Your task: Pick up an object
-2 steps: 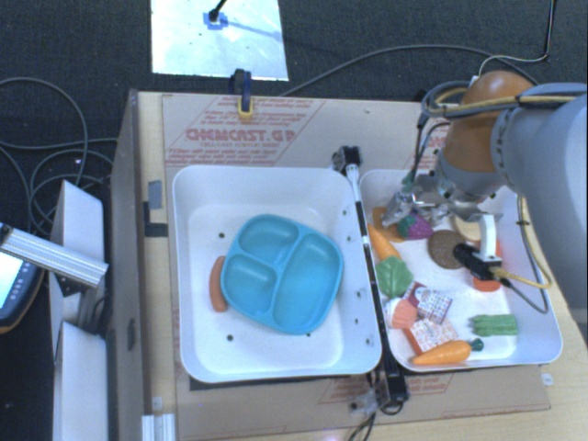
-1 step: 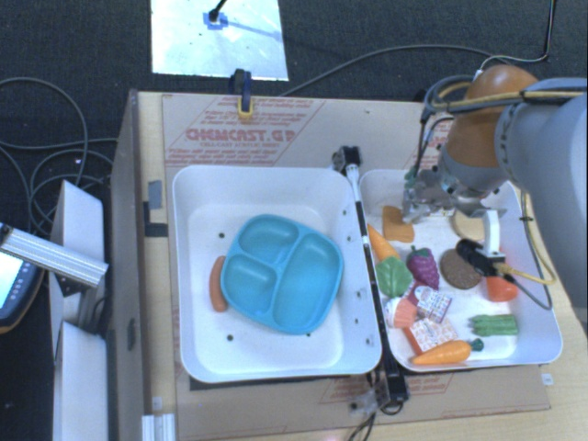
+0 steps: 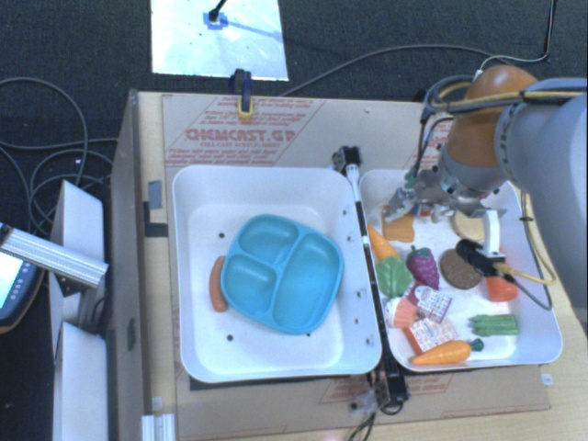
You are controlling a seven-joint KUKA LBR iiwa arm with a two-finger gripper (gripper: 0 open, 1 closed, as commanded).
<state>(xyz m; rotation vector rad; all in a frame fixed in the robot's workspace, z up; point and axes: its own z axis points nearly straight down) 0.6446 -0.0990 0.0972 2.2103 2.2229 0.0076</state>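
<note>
Here gripper [image 3: 411, 202] low in right bin [image 3: 542, 343], above toy food; finger state unclear.

Two white bins sit side by side, the left bin [image 3: 197, 338] at centre frame and the right bin [image 3: 542, 333] at lower right. The left one holds one blue divided plate [image 3: 280, 272] and one sausage [image 3: 218, 284]. The right holds two carrots, one [image 3: 381, 243] upper left and one [image 3: 443, 352] at bottom, and one grape bunch [image 3: 423, 265].

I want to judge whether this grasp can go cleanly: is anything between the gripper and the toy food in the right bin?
Nothing visible blocks it. The gripper hangs over the back of the right bin, right above an orange piece. The purple grapes, brown disc and carrot lie nearer the front, crowded together.
</note>
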